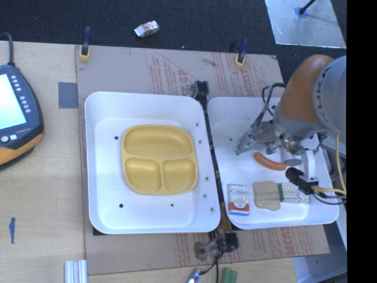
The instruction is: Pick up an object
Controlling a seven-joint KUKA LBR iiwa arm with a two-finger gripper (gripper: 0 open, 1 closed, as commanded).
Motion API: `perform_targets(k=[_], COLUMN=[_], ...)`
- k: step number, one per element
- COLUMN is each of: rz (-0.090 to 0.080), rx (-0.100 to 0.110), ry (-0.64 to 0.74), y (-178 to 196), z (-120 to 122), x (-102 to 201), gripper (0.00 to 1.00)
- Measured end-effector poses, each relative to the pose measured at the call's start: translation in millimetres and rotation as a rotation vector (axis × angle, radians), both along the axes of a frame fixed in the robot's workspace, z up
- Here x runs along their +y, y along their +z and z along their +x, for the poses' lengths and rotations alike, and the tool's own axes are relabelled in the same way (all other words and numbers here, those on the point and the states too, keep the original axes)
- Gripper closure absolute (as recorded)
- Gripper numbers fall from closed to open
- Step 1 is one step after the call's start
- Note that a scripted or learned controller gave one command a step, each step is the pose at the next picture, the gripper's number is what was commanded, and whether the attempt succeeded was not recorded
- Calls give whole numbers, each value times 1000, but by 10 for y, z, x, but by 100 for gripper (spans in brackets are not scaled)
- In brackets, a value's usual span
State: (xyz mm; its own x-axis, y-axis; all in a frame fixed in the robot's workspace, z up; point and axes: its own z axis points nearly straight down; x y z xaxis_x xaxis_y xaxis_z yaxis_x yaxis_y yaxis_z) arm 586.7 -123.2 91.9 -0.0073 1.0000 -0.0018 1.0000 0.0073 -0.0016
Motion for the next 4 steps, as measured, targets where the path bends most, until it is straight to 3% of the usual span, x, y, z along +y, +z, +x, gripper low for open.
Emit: perform_targets(k=[1,2,3,4], rz=[1,1,1,1], rx=[4,6,6,4], ry=[-1,0,0,-2], y=[-3,99,98,-3], z=[-99,-98,-99,-194], x=[-29,-35,-35,-59], gripper=[0,100,0,0])
